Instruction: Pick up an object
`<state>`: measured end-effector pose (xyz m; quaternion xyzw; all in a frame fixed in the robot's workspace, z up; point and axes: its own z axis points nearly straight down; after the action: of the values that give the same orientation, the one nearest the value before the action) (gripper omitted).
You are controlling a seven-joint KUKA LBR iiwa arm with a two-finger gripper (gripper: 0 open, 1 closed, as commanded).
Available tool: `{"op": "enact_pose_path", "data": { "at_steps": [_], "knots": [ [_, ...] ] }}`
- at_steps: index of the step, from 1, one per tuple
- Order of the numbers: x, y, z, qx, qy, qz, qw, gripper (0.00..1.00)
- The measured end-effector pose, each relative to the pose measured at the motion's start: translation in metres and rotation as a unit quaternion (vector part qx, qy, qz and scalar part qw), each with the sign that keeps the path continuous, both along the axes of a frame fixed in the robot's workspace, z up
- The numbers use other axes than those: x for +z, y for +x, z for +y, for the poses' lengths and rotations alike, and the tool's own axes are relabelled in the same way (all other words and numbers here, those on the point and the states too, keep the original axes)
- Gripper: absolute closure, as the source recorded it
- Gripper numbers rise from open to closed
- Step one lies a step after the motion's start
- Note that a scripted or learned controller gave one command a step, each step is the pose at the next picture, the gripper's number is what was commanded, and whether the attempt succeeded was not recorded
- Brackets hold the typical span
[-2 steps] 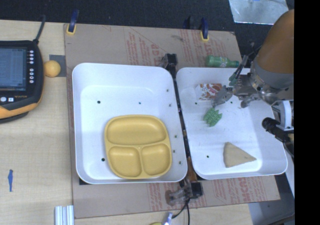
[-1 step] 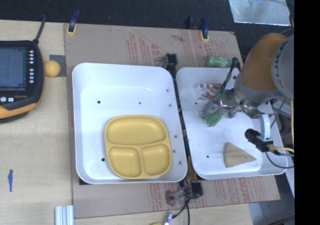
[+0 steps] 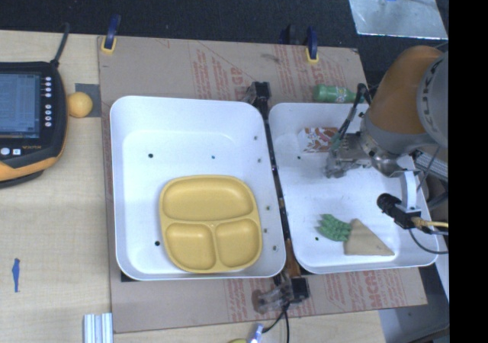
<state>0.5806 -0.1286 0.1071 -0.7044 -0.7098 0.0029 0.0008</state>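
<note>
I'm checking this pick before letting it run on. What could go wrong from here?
The hand hangs over bare bin floor beside a red-printed item, so it may close on nothing. The green toy and tan wedge touch near the right bin's front wall, so grabbing one may drag the other.

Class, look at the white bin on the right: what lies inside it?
Inside the right bin lie a green toy, a tan wedge touching it, and a red-printed item. The gripper and arm cover part of the floor.

Grey arm (image 3: 431,105), orange band, black cables
</note>
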Motion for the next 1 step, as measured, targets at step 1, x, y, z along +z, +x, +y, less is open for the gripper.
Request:
{"op": "enact_pose_path", "data": {
  "at_steps": [1],
  "knots": [
    [0.0994,-0.0244,-0.0085,-0.003,0.0013,-0.002,1.0,1.0]
  ]
}}
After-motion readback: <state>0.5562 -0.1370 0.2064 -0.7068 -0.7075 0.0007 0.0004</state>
